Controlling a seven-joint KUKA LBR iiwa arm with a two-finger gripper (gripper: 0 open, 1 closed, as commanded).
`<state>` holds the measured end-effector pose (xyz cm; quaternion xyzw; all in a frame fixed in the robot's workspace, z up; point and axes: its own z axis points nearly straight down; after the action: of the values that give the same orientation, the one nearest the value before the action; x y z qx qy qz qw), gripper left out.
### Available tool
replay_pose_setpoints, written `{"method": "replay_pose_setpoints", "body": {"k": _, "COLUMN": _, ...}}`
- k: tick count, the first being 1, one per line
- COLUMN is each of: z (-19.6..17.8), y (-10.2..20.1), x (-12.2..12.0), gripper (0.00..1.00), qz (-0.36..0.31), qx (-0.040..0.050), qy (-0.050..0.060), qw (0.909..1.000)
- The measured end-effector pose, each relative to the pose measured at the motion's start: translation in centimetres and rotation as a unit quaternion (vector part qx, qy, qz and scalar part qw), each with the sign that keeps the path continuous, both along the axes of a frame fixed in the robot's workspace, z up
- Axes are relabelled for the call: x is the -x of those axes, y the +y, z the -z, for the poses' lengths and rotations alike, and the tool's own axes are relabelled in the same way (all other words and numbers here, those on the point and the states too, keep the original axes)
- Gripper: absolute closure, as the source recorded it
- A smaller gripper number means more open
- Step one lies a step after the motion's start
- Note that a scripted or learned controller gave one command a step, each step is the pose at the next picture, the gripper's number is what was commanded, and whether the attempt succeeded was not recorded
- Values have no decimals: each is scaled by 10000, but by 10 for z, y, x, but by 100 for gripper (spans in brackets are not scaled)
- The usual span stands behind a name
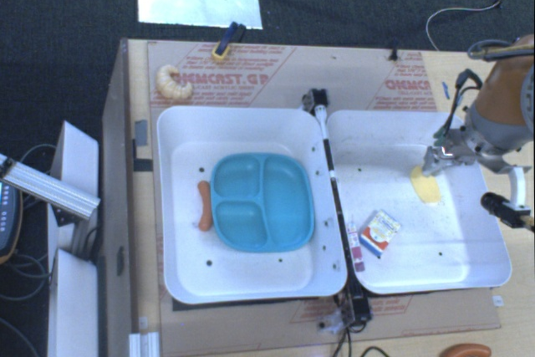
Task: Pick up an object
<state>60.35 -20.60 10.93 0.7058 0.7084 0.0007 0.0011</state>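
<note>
1. Nearest the camera, low in the right bin: a small packet, red, white and blue, flat on the floor near the divider between the bins, well apart from the arm.
2. In the left bin: a blue tray with compartments, and a sausage just beside its left rim, long axis running near to far. Both far from the arm, so poor candidates for this reach.
3. Further back in the right bin: a yellow block, pale and soft-looking, lying flat; likely the target. Long axis roughly near to far, tilted slightly.
4. Just above it: the end effector, at the block's far end, touching or almost touching; cannot tell which.
5. Key relation: block lies just toward the camera and a little left of the end effector, so only a short shift toward the camera and down seems needed to straddle it across its short side.
6. Grip state: cannot tell whether released or clenched; nothing seen held.
7. Judged stage: approach, pick not yet made.
8. Farthest, on the bench behind the bins: a coiled cream toy and a yellow and black clip
</note>
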Motion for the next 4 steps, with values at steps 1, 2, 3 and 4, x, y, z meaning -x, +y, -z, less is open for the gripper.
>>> {"method": "replay_pose_setpoints", "body": {"k": 1, "z": -11, "y": 0, "x": -1, "gripper": 100, "qz": -15, "qx": 6, "qy": -18, "qw": 10000}}
{"method": "replay_pose_setpoints", "body": {"k": 2, "z": -11, "y": 0, "x": -1, "gripper": 0, "qz": -16, "qx": 7, "qy": -17, "qw": 10000}}
{"method": "replay_pose_setpoints", "body": {"k": 3, "z": -17, "y": 6, "x": 12, "gripper": 0, "qz": 10, "qx": 5, "qy": 2, "qw": 10000}}
{"method": "replay_pose_setpoints", "body": {"k": 4, "z": -17, "y": 5, "x": 18, "gripper": 0, "qz": 9, "qx": 6, "qy": 4, "qw": 10000}}
